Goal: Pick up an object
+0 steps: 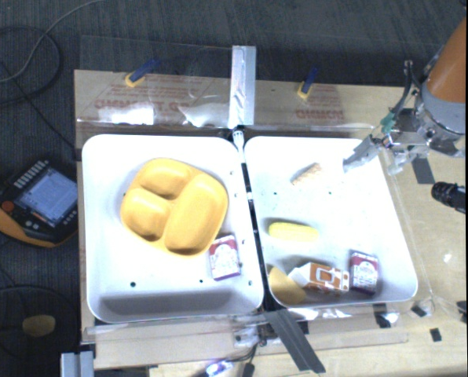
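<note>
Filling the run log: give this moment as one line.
arm: over right bin's far right corner | gripper: nothing seen held | nearest: small tan piece

Even, diffuse overhead light; no hard shadows. The white bins (171, 305) read bright, near blown out, with soft shading along their inner walls. Mild glare on the clear plastic sheet (210, 104) behind them. Dark carpet (30, 22) underexposed. Image soft and low-resolution throughout; small labels unreadable. Arm (454, 61) slightly blurred at the right.

A dark carpet (140, 14) is crossed by cables (30, 53); a pendant (34, 203) is laid left of the bench (446, 289).
</note>
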You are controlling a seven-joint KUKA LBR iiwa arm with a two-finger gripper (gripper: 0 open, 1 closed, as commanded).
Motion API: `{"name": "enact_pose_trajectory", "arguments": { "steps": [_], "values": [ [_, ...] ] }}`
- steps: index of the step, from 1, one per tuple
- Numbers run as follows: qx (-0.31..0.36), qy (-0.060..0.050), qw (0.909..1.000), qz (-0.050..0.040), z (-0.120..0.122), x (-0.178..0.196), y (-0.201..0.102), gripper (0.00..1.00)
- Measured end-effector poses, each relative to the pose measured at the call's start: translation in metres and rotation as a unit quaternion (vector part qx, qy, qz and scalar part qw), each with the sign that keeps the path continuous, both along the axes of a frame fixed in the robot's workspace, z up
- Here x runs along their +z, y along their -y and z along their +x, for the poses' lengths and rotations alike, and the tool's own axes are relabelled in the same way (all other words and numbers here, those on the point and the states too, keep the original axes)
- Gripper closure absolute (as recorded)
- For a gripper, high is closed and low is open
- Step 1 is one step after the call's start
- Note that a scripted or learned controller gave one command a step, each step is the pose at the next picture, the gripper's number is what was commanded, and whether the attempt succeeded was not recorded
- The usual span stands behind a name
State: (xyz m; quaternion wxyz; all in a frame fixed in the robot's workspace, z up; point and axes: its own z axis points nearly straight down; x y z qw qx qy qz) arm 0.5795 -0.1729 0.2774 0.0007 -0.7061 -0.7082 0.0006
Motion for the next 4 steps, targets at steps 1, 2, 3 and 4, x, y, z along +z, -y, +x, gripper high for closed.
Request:
{"name": "enact_pose_trajectory", "arguments": {
  "steps": [1,2,3,4],
  "values": [
    [0.048,0.000,0.9989,0.0006,-0.057,-0.102,-0.009,0.00],
    [0.034,0.006,0.9994,-0.0024,-0.024,-0.187,-0.026,0.00],
    [0.035,0.009,0.9993,-0.0031,-0.077,-0.186,-0.059,0.00],
    [0.041,0.012,0.9991,-0.0035,-0.088,-0.186,-0.058,0.00]
  ]
}}
